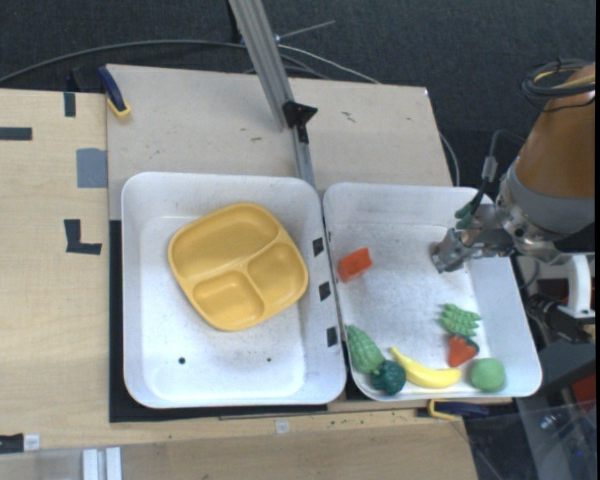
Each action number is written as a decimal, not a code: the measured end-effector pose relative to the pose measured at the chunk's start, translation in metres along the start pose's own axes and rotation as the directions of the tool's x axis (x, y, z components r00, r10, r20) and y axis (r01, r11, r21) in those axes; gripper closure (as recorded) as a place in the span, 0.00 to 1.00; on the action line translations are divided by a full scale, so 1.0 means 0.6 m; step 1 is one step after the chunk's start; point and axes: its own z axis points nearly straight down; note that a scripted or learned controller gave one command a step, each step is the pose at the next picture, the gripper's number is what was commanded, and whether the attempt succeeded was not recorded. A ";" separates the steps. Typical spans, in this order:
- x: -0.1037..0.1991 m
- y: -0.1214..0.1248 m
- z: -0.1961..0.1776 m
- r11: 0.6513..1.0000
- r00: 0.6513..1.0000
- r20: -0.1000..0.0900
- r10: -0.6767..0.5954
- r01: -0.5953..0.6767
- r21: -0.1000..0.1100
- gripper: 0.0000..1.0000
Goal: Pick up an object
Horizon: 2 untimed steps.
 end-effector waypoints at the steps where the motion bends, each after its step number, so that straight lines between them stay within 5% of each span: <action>1: 0.086 0.021 -0.007 1.000 1.000 -0.003 -0.005 0.005 0.004 1.00; 2: 0.171 0.056 0.021 1.000 1.000 -0.002 -0.005 0.005 0.006 1.00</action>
